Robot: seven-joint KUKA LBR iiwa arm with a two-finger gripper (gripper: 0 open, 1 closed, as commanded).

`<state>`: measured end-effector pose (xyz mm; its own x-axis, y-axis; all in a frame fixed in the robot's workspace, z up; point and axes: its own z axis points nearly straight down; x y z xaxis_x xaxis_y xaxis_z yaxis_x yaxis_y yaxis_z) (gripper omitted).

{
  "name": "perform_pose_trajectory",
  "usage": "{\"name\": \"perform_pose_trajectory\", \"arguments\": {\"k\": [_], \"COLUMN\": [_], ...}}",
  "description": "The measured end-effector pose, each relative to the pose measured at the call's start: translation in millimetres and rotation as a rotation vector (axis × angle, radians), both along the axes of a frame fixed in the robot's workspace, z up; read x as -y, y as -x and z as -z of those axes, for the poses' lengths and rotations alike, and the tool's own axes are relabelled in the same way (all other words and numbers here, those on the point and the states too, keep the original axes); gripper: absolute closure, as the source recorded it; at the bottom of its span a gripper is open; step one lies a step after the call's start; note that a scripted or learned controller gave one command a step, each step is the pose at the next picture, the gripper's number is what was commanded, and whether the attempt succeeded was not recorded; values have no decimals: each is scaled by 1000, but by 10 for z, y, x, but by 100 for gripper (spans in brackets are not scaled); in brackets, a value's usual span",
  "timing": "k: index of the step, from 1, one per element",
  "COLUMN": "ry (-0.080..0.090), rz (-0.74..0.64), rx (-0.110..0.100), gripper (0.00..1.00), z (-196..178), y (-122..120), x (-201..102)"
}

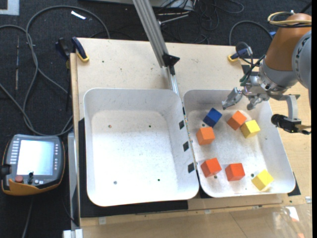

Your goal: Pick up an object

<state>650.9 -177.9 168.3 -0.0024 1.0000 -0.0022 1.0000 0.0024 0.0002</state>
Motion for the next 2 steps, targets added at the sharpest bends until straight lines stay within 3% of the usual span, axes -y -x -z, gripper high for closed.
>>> {"name": "perform_pose_trajectory", "arguments": {"k": [1, 2], "ry": [2, 2], "rz": [-3, -3], "rx": [4, 3], "gripper": [100, 0], "z": [-135, -130], "y": [-5, -4], "x": [-6, -8]}}
